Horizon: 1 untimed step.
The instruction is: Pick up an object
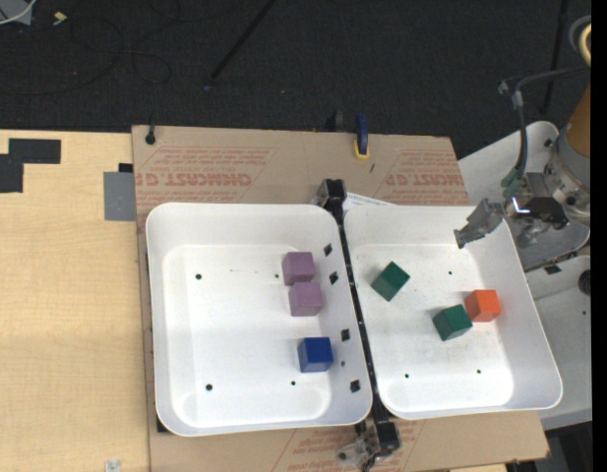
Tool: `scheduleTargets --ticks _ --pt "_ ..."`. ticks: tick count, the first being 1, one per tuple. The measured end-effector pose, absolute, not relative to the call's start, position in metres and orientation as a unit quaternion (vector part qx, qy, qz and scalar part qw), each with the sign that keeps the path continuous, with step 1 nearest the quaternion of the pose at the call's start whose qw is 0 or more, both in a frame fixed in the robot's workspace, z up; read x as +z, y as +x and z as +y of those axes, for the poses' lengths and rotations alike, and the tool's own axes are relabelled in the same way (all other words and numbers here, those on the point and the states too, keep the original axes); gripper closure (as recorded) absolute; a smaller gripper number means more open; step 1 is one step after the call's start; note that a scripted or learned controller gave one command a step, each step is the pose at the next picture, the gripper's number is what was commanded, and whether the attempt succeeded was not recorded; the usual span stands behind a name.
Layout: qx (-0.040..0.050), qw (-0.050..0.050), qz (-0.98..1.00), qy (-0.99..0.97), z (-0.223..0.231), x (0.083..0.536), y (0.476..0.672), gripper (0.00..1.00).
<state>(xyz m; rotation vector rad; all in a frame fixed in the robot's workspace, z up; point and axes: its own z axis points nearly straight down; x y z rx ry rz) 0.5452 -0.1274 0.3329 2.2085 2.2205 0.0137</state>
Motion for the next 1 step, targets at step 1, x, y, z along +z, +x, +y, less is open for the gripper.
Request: scheduleTargets --ticks 1 --pt "-0.0009 -0.001 0.708 0.706 -0.1296 0.3324 0.5447 1.0"
